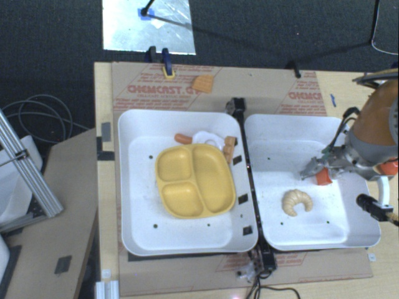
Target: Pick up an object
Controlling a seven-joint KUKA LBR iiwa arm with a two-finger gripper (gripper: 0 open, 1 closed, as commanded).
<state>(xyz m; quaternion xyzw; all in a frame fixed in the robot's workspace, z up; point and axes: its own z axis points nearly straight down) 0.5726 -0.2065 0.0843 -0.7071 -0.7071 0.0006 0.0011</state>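
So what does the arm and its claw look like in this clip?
The arm enters from the right: grey body with a broad orange band above the wrist. A thin dark cable runs along its left side. The claw is grey metal, narrowing to slim fingers. A small orange-red piece shows beside it, and a black fitting sticks out lower down.

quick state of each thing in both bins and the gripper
yellow divided plate: right way up, compartments bare, left bin
sausage: lying flat behind the plate
croissant: lying loose, right bin
red object: at the gripper's tip
gripper: low over right bin
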